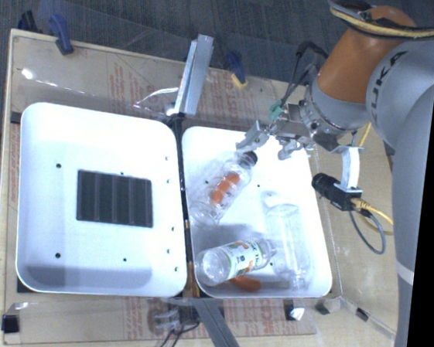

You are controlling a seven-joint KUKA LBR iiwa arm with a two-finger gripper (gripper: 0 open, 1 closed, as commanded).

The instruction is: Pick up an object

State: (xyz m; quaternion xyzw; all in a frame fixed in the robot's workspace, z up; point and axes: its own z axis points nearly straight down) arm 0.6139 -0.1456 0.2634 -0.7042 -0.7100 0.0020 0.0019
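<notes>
The right bin (317, 219) holds several clear plastic items. A bottle with orange contents and a dark cap (223, 187) lies at a slant near the bin's top left. A labelled bottle (236, 260) lies along the front wall, with a small orange piece (248, 284) beside it. A clear container (288, 235) lies at the right. My gripper (271, 142) hangs over the bin's far edge, open, nothing between its fingers. Its left fingertip (250, 139) is just above the slanted bottle's cap.
The left bin (50, 134) holds a dark ridged rectangle (114, 198). An upright metal bar (193, 77) stands behind the divide between the bins. A black fitting with a yellow cable (339, 192) hangs from the arm past the right bin's right rim.
</notes>
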